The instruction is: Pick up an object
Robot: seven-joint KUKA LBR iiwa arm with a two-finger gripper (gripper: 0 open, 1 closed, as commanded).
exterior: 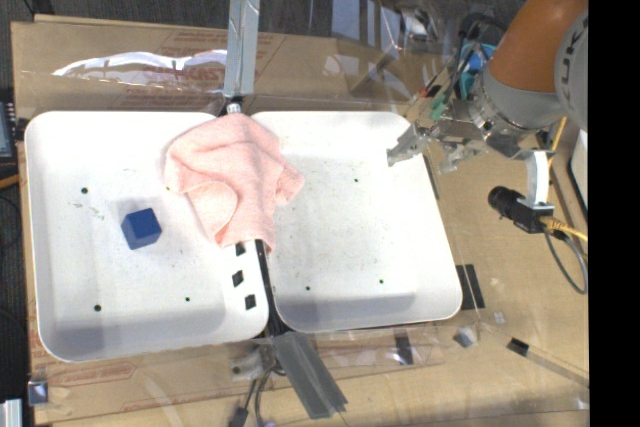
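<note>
Cloth (235,177) first: pink, crumpled into soft folds, draped over the divider between my two bins, most of it in the left bin (60,215) with one edge spilling into the right bin (350,245). I see a small blue cube (142,227) in the left bin, near the cloth but apart from it. My end effector (405,148) hangs over the right bin's far right corner, well apart from both; I cannot tell how its grip is set, and I see nothing in it.

Pink cloth (235,177), blue cube (142,227), white bins (60,315)
</note>
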